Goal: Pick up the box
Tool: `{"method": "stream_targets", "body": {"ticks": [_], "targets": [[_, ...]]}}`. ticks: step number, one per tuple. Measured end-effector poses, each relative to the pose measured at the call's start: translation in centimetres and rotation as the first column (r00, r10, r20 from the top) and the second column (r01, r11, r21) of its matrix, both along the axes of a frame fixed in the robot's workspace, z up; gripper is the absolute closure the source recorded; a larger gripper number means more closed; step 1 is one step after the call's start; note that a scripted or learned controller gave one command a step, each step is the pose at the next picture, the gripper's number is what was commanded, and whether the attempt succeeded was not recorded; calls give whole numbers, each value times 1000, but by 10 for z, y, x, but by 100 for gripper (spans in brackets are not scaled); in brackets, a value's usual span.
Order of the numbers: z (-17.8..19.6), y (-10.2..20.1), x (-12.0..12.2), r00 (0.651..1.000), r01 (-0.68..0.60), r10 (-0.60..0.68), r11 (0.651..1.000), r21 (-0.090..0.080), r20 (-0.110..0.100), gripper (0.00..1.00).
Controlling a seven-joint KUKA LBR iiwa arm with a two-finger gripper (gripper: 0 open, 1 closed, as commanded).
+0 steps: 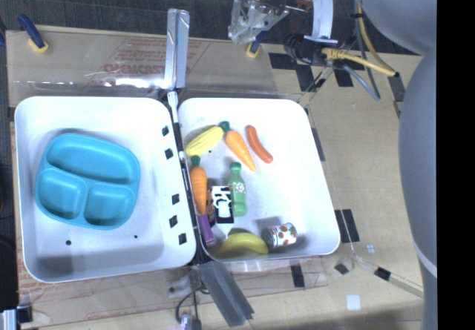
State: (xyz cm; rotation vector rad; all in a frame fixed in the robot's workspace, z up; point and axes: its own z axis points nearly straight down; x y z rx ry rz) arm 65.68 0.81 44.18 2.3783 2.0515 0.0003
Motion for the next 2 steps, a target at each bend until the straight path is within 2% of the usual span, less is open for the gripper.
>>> {"method": "stream_targets", "body": {"ticks": [2], "targets": [[0,6,0,998,-68,68,998,1,-2,100]]}}
